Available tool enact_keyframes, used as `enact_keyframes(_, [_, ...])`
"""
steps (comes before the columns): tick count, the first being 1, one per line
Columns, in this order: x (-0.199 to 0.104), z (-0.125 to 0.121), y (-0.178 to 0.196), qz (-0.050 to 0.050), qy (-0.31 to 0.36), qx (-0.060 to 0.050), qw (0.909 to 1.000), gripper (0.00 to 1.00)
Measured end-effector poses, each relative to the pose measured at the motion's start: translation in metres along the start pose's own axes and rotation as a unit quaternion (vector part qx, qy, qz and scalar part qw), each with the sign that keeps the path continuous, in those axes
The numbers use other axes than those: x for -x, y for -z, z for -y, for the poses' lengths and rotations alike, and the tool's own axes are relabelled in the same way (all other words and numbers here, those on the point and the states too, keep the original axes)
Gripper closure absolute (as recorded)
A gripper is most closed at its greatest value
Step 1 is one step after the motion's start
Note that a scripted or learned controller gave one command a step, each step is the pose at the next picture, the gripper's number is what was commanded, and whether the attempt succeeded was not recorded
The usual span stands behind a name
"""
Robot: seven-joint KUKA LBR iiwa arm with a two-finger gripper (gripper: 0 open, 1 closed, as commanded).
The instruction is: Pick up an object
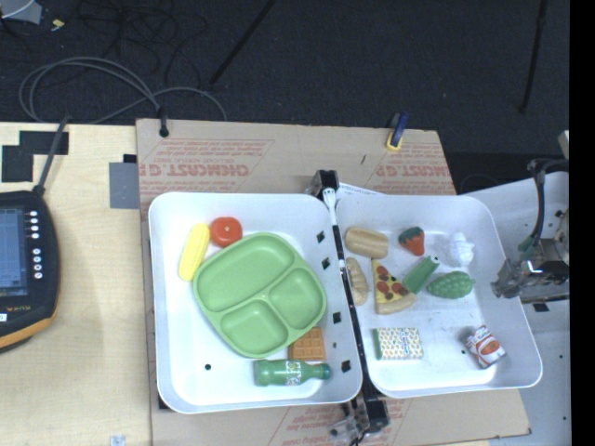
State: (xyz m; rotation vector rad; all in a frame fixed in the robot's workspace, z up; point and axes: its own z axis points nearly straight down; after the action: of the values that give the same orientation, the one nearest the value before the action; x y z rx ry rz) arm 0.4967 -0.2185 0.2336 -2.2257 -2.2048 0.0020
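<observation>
Look at the right edge: your grey robot arm (548,240) pokes in there, low over the right rim of the right white bin (507,365). Its pincer (521,282) is a dark, blurry lump, so you cannot tell how it is set, and you can see nothing held in it.

Nearest to it lies a fuzzy green leafy toy (451,285), with its long side going left to right. Just left of that is a small green stick-shaped toy (420,273), tilted, its top end up and to the right. A red strawberry toy (412,240) sits above it. A pizza slice toy (390,288) points its tip up. A brown bread roll toy (365,242) lies sideways. A small red and white can (484,347) lies tilted near the bin's lower right corner.

In the left white bin (172,360) you see a green plastic tray with three parts (258,293), a yellow corn toy (193,251), a red tomato toy (225,230) and a green bottle (292,372) lying flat.
</observation>
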Motion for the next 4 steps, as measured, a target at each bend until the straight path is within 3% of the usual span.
enact_keyframes(3, [0.003,0.001,0.028,-0.001,0.001,-0.002,1.0,1.0])
enact_keyframes(4, [-0.118,0.015,0.175,0.002,0.012,0.01,0.9999,1.0])
